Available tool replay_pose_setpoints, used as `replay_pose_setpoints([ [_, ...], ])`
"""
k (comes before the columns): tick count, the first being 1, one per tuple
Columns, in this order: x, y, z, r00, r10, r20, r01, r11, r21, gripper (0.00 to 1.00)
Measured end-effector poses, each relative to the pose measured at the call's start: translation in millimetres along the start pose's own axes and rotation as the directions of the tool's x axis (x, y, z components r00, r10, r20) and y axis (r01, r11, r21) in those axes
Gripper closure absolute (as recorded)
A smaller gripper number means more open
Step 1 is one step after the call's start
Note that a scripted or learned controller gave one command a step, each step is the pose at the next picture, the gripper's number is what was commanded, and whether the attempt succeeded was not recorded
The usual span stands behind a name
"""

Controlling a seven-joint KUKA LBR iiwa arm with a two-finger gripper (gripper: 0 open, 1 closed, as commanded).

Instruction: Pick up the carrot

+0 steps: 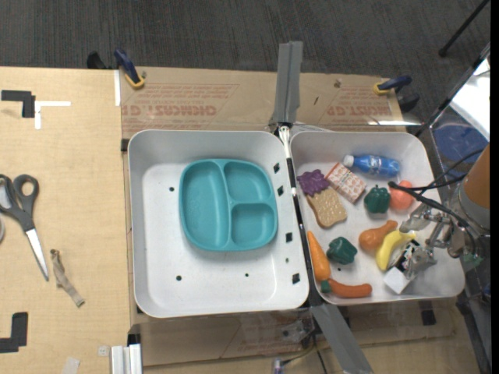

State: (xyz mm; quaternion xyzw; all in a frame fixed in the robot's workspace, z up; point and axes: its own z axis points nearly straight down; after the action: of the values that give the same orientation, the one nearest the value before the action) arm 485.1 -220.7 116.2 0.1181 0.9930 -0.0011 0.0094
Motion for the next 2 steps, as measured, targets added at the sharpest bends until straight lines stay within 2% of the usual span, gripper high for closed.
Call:
replay_pose_setpoints([
  [1,18,49,24,0.978,0.208,-0.016,-0.207,0.978,0.003,0.0],
  [2,-49,113,24,0.919,0.393,-0.014,-0.393,0.919,0.007,0.0],
])
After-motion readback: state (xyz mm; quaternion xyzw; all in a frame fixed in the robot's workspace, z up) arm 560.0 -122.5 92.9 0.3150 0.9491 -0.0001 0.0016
